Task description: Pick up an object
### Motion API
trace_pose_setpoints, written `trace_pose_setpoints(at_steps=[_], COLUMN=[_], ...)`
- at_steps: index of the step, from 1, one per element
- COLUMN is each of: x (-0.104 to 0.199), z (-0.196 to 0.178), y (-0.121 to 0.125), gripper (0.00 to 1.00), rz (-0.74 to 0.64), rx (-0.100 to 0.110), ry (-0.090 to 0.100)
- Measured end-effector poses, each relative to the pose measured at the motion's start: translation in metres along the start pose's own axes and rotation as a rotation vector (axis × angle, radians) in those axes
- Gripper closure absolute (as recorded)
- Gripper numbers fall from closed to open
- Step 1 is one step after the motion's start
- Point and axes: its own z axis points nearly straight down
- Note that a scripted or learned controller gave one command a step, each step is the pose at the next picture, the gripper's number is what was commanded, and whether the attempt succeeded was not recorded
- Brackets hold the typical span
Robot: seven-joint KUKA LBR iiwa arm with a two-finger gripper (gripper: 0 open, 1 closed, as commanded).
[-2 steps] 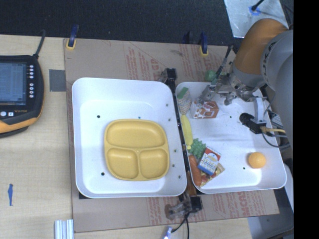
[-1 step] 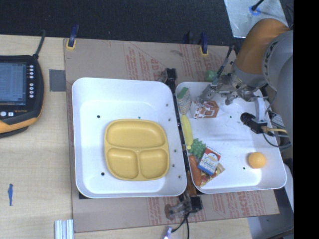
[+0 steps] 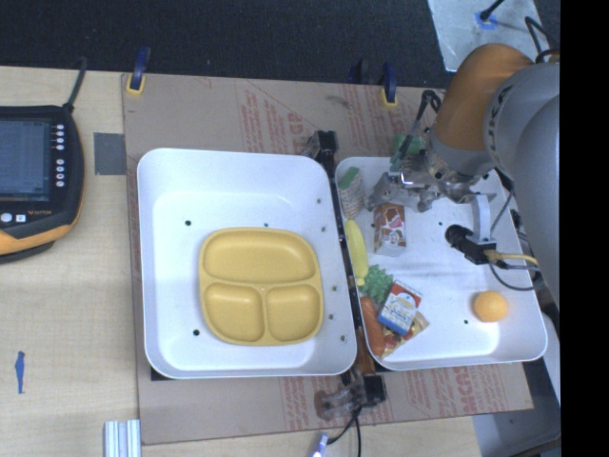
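Right bin (image 3: 514,350), contents: gripper (image 3: 411,181) low at far end, fingers' state not discernible, just above brown packet (image 3: 389,228); corn, greens, carton crowded nearer along left wall, orange (image 3: 490,306) apart; risk, apparently: packet lies flat, fingers may slide off.

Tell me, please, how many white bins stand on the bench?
2. The left bin holds a yellow divided tray. The right bin holds the small items, under the gripper.

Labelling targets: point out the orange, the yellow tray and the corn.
orange (image 3: 490,306), camera view, middle of fruit
yellow tray (image 3: 259,285), camera view, central divider
corn (image 3: 356,248), camera view, mid cob
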Motion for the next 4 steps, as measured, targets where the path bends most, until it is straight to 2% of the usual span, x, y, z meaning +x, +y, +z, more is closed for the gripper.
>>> trace_pose_setpoints(at_steps=[1, 2, 3, 4], x=[0.001, 0.017, 0.015, 0.007], z=[0.0, 0.0, 0.0, 0.0], y=[0.0, -0.001, -0.009, 0.0], gripper=[0.0, 0.0, 0.0, 0.0], rz=[0.0, 0.001, 0.0, 0.002], rx=[0.001, 0.004, 0.003, 0.0], ry=[0.0, -0.003, 0.0, 0.001])
